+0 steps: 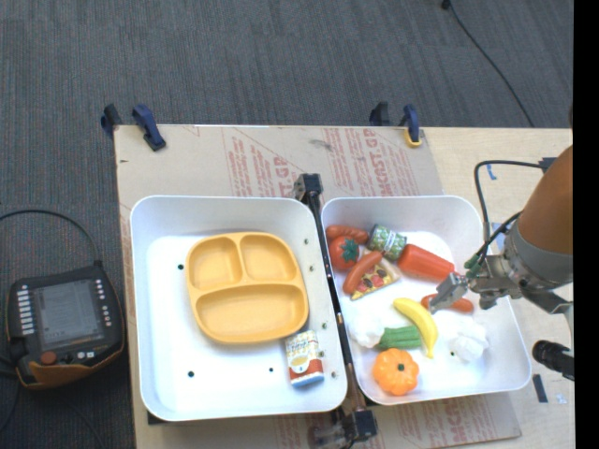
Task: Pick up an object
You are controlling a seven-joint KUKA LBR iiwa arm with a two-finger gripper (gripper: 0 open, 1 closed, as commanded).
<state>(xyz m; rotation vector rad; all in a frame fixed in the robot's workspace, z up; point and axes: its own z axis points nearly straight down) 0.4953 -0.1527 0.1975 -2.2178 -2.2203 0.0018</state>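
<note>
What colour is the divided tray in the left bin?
Yellow-orange, plain; the divided tray shows best in the camera view.

In the right bin (468, 215) lie toy foods close together: a banana (417, 322) at the middle, a pumpkin (396, 370) at six o'clock, a pizza slice (371, 276) at ten o'clock, and a red pepper (426, 263) at twelve o'clock.

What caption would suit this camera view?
Robot gripper reaching into right bin of toy food beside a banana; yellow tray in the left bin.
</note>
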